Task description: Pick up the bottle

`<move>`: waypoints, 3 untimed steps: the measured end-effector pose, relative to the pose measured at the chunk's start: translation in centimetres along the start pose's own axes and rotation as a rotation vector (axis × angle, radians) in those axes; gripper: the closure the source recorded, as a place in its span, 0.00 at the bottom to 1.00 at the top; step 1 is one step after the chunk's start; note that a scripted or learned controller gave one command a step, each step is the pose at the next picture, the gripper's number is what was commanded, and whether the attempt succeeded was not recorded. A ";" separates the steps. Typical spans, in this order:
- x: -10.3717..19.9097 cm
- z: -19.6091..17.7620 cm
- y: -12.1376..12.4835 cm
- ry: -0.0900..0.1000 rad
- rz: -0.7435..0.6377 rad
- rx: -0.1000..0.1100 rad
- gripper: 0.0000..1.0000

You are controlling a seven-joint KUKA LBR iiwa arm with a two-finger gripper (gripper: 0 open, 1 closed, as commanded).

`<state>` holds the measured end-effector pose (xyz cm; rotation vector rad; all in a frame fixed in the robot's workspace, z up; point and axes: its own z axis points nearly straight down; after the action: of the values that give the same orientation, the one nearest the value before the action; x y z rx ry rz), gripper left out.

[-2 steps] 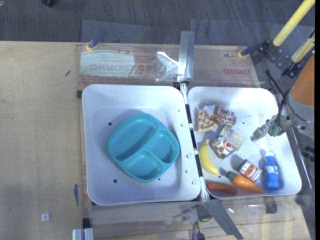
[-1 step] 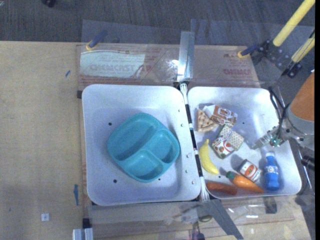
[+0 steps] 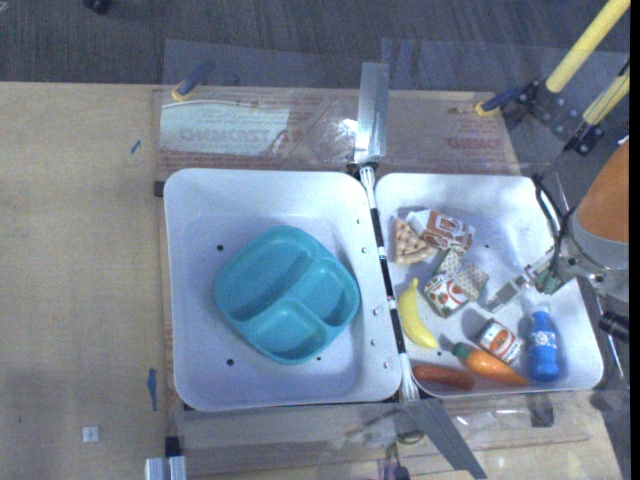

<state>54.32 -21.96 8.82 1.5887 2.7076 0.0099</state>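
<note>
The bottle (image 3: 543,346) is blue with a white label and a blue cap. It rests in the near right corner of the right bin (image 3: 500,190). My gripper (image 3: 527,283) reaches in from the right edge, under the arm's orange band (image 3: 610,206). It hangs just behind the bottle and slightly to its left, apart from it. Nothing shows held in the gripper.
Crowding the right bin are a banana (image 3: 417,317), a carrot (image 3: 488,363), a red sausage (image 3: 442,375), a small can (image 3: 498,339), a pizza slice (image 3: 407,240) and snack packets (image 3: 448,293). A blue divided plate (image 3: 287,294) lies in the left bin (image 3: 190,218).
</note>
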 end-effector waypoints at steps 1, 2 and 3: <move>1.3 -0.1 -3.2 -0.009 -0.218 0.000 0.00; 1.2 -1.2 -3.1 -0.011 -0.216 -0.003 1.00; 12.4 -9.6 7.4 -0.003 -0.168 0.004 1.00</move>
<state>54.71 -7.60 18.53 1.3553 2.8300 0.0023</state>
